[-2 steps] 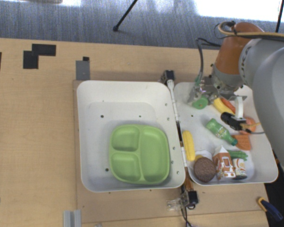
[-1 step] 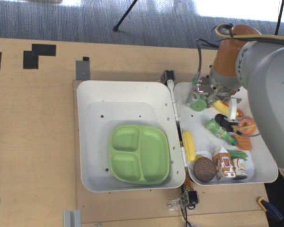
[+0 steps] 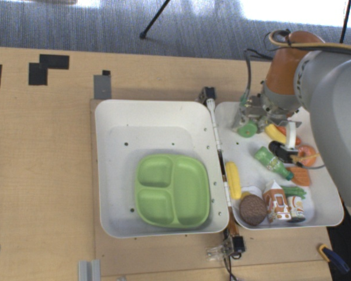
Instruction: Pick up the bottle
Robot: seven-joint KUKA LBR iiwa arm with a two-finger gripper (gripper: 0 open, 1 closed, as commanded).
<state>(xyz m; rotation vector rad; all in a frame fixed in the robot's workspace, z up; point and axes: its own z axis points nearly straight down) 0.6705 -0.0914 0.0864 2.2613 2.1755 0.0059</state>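
Camera view, looking down at a slant on 2 shallow white bins set side by side on a wooden bench. The left bin [image 3: 114, 127] carries a green divided plate [image 3: 172, 190] toward its near edge. The right bin [image 3: 324, 212] carries the clutter: a yellow corn cob [image 3: 233, 179] along its left wall, a brown round item [image 3: 253, 209] and a small carton [image 3: 276, 205] at its near edge, orange and yellow toy foods [image 3: 301, 157] toward its right edge. The bottle [image 3: 273, 161], green and lying on its side, rests near the middle of the right bin, apart from the corn cob.

The arm [image 3: 324, 86] reaches over the far right corner of that bin, and the gripper [image 3: 258, 117] hangs low above the bin's far edge, just beside a small green round piece [image 3: 246, 129]. Glare and the wrist's bulk obscure the claw; whether it is released or clenched cannot be told, and nothing is seen between it.

Progress: the bottle appears untouched on the bin floor, nearer the camera than the gripper. Approach, grasp and lift all remain to be done.
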